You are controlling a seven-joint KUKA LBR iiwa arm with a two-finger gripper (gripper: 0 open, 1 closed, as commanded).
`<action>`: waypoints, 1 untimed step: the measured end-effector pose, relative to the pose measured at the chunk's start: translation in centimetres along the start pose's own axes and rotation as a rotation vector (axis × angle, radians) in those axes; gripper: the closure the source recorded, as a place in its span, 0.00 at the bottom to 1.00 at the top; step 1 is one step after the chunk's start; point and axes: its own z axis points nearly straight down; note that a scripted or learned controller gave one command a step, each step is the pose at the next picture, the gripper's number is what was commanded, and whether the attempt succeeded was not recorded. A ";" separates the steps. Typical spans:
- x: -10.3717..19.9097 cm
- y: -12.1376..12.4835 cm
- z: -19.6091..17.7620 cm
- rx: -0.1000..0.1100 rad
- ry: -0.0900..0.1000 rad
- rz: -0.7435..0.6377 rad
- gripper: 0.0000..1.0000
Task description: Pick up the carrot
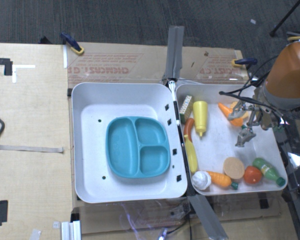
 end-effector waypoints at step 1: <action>-0.2 0.0 -1.1 0.002 -0.007 -0.002 1.00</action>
